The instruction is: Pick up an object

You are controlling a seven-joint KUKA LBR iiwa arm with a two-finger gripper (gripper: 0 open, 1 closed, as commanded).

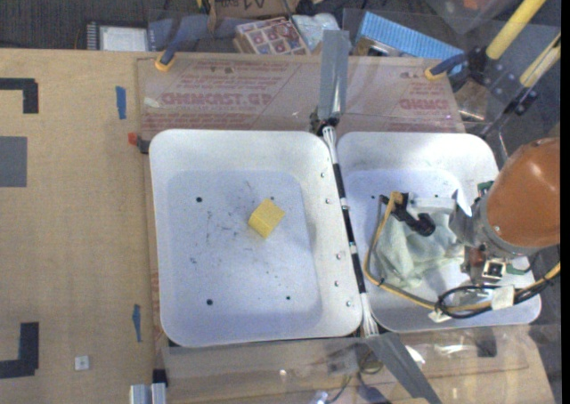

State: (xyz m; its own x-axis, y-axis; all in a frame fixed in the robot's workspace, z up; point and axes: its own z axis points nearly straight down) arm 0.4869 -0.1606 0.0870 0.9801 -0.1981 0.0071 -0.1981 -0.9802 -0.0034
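A small yellow block [266, 218] lies near the middle of the left white bin [178, 180]. In the right white bin [427, 162] a crumpled pale green cloth [401, 258] lies toward the bin's left and front. My gripper [443, 240] hangs low over the right bin, right at the cloth's right edge, with the grey arm and its orange band [530, 196] above it at the right. The arm's own body hides where the gripper meets the cloth.
A grey divider strip [331, 82] runs between the bins at the back. Cardboard sheets [232, 95] lie behind both bins. Clutter and a yellow pole [525, 6] stand at the far back right. A wooden bench top [62, 233] stretches to the left.
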